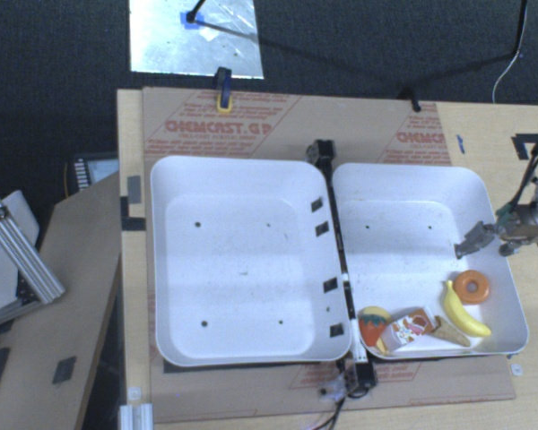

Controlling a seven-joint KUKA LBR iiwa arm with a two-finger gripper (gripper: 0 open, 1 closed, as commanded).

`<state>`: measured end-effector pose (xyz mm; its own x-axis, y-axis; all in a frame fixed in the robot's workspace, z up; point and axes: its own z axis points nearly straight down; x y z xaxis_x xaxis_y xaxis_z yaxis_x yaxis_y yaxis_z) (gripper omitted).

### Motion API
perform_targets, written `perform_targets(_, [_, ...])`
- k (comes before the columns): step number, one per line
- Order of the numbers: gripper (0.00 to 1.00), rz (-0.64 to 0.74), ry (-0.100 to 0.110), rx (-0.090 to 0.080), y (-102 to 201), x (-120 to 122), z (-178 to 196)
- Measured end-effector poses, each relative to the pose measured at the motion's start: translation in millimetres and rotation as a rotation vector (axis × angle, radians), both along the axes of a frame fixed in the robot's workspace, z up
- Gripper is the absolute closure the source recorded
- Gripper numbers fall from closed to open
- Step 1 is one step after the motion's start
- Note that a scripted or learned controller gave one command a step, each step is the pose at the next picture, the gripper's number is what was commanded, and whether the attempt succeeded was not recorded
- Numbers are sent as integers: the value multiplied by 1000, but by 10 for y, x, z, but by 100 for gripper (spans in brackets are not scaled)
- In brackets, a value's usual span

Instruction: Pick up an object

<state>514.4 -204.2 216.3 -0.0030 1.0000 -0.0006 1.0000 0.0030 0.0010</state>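
Note:
Several toy items lie in the front right corner of the right bin (pixel 403 200). They are a yellow banana (pixel 464 313), an orange ring (pixel 472 285) beside the banana's top end, a red and orange fruit (pixel 373 324), a white and red packet (pixel 406 330) and a tan cone-shaped piece (pixel 451 334). My gripper (pixel 489 243) hangs over the right rim of that bin, just above and behind the orange ring. It is open, with nothing between its fingers.
The left bin (pixel 242 258) sits alongside, joined by a black clipped divider (pixel 334 258). Both rest on a cardboard sheet (pixel 278 119). A metal plate (pixel 195 25) lies at the back, and a cable (pixel 516 34) hangs at the back right.

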Motion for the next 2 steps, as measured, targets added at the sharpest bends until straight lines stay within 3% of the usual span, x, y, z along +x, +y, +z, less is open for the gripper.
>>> perform_targets(1, [0, 5, -12, -2, 421, -260, 1023])
perform_targets(2, [0, 8, -16, 0, 1126, -259, 2192])
